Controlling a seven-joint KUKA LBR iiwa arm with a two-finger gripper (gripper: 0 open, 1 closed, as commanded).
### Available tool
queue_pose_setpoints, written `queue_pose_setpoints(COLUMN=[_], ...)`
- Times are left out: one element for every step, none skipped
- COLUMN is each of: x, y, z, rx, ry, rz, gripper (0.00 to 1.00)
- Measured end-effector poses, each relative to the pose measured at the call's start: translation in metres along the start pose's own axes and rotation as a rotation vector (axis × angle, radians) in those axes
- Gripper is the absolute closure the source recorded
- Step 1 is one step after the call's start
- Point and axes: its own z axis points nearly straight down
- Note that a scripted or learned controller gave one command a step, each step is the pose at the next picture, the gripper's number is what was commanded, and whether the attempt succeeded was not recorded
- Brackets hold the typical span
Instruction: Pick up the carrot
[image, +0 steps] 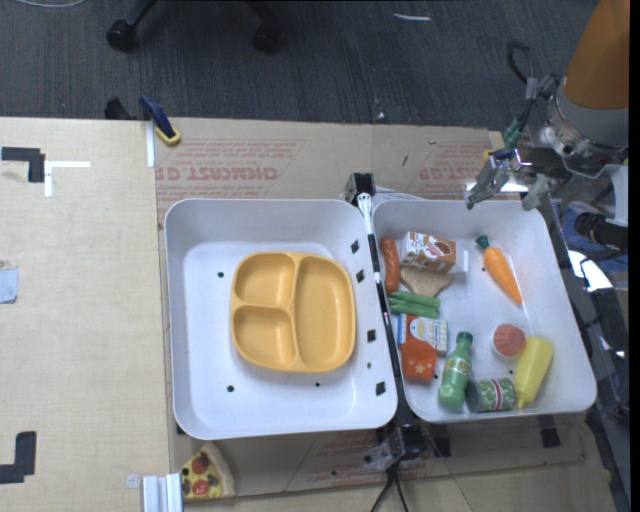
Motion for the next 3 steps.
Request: queue_pose_setpoints(x=[-0.064,-0.088,-0.089], y=[-0.04,-0.016,-0.015], z=[0.123,0.198,0.189], rx=[0.001,0.001,0.0], ry=[0.0,0.004,0.003], rz=[0.105,0.114,0.115], gripper=[0.0,0.0,1.0])
